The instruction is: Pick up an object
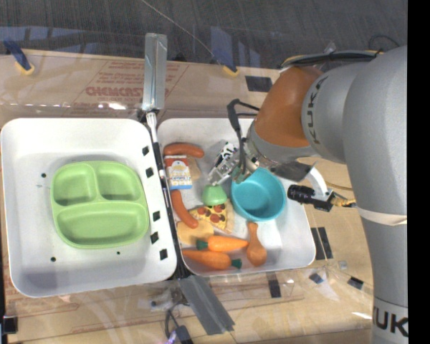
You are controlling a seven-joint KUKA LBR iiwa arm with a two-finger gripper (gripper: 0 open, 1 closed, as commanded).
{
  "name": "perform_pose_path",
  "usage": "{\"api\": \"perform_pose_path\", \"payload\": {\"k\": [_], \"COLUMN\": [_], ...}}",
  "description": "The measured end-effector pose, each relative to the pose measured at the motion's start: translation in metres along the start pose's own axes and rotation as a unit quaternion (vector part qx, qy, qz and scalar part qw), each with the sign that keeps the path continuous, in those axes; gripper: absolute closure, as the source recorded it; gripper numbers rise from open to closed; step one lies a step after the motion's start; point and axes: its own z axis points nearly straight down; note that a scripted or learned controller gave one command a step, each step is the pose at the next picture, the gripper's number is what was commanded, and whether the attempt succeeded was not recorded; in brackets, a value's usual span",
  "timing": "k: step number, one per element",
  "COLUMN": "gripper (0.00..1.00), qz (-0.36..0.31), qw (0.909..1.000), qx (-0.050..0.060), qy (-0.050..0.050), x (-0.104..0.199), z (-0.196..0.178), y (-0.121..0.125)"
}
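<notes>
Two white bins sit side by side on the bench. The left bin [21,192] holds a green divided plate [99,203] lying flat near its middle. The right bin [301,244] is crowded with toy food and is where the arm [344,113] reaches in from three o'clock, its orange band [287,110] above the wrist. The gripper [229,165] hangs low near the centre of that bin, just at ten o'clock from a blue bowl [259,198]. A small green piece [214,194] lies right below its tips, perhaps touching them, though the view is too cluttered there to be sure, and I cannot tell whether the fingers are spread or closed. At eleven o'clock in the bin lies a sausage [183,150], with a small carton [178,175] just beneath it and a second sausage [184,209] running down the bin's left wall. A pizza slice [213,217] sits at seven o'clock from the bowl. Along the bin's six o'clock edge lie two carrots [216,251], one above the other, and a brown, pear-shaped piece [255,248] stands just to their right, below the bowl.
</notes>
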Motion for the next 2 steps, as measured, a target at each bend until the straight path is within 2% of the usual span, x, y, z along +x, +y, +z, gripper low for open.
{"api": "perform_pose_path", "payload": {"k": [1, 2], "gripper": [0.0, 0.0], "qz": [0.0, 0.204], "qw": [1.0, 0.9786], "qx": [0.001, 0.02], "qy": [0.001, 0.016], "x": [0.001, -0.013], "z": [0.001, 0.033], "y": [0.0, 0.064]}}
